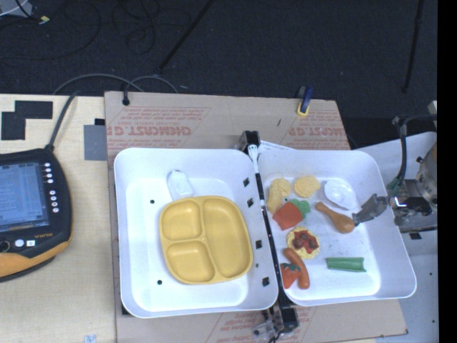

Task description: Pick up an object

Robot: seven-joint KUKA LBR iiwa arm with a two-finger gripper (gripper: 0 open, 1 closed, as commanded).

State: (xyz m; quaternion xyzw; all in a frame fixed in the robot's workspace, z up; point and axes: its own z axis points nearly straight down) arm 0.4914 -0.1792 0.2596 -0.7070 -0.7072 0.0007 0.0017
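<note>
The gripper point(373, 207) sits just inside the right rim of the right bin point(389, 281), low over the bin floor; it shows as one grey blurred shape, so whether it is apart or together cannot be told, and nothing is seen held in it. The arm behind it is cut off at the picture's edge. Just left of the gripper lies a brown drumstick point(335, 217), its thick end nearly touching the grey tip. Beyond that, further from the gripper, are a white spoon-like piece point(338, 191), two yellow lumps point(294, 188) too small to identify, a red wedge point(288, 215), a small pizza point(303, 242), a green pod point(345, 264) and an orange sausage point(295, 270). Far left of the gripper, the left bin point(136, 191) holds a yellow divided plate point(205, 237).
</note>
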